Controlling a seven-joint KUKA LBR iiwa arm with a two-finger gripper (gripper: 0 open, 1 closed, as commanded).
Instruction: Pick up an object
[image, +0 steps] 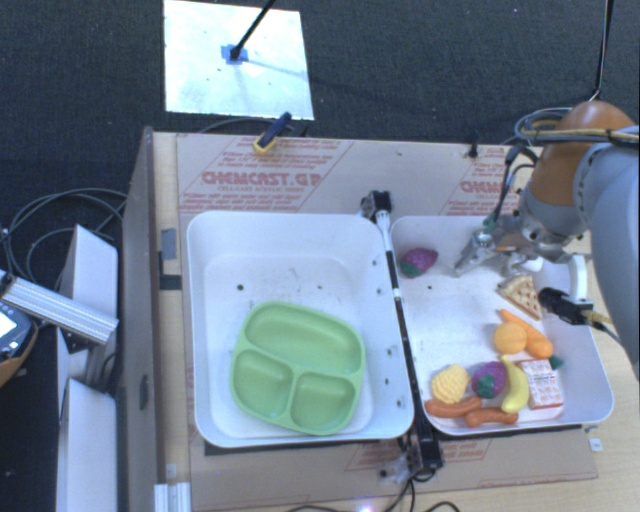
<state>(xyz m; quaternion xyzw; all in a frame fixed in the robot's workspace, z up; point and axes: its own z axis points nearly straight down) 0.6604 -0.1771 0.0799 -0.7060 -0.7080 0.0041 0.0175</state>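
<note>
Two shallow white plastic bins sit side by side on the table; the left bin (200, 300) carries a light-green three-compartment plastic tray (297, 366), the right bin (440, 300) a scatter of toy foods. The grey arm with its orange band (590, 125) reaches in from the right, its gripper (495, 252) low over the far end of the right bin. Whether it is released or clenched cannot be told, and nothing shows within it, so the step in hand appears to be approach, before any grasp. Nearest candidates: a purple-and-green toy fruit (418, 261) to the gripper's left, lying alone, and a tan wedge-shaped toy slice (521, 294) just below it, its tip pointing toward the bin's near right. A yellow toy banana (515, 386) farther down runs its long axis roughly front to back among crowded neighbours. The next move likely calls for centring over one isolated item and descending.
</note>
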